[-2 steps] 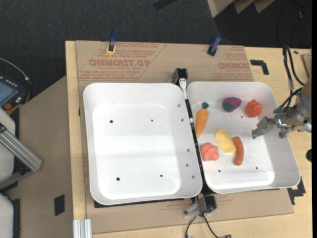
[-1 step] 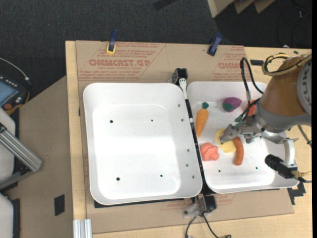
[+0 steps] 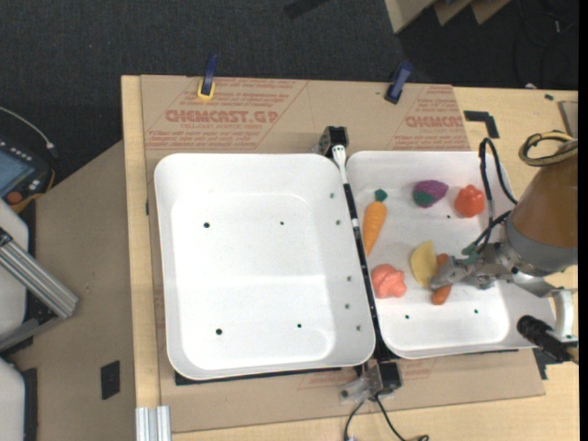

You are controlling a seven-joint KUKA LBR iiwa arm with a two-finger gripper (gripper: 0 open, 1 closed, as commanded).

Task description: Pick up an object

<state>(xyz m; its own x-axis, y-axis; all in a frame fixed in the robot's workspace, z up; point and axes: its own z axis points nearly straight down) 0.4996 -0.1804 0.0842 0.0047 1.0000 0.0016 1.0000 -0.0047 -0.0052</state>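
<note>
The right bin holds several toy foods. They are an orange carrot by the left wall, a purple piece, a red pepper, a yellow piece and a pink piece. A small red-orange piece lies right of the yellow one. My gripper is low in this bin, directly over the red-orange piece, which shows above and below the tip. I cannot see whether it is gripped.
The left bin sits beside the right one, with a black divider strip between them. A tiny green bit lies near the carrot's top. Black cables hang over the right bin's far right side.
</note>
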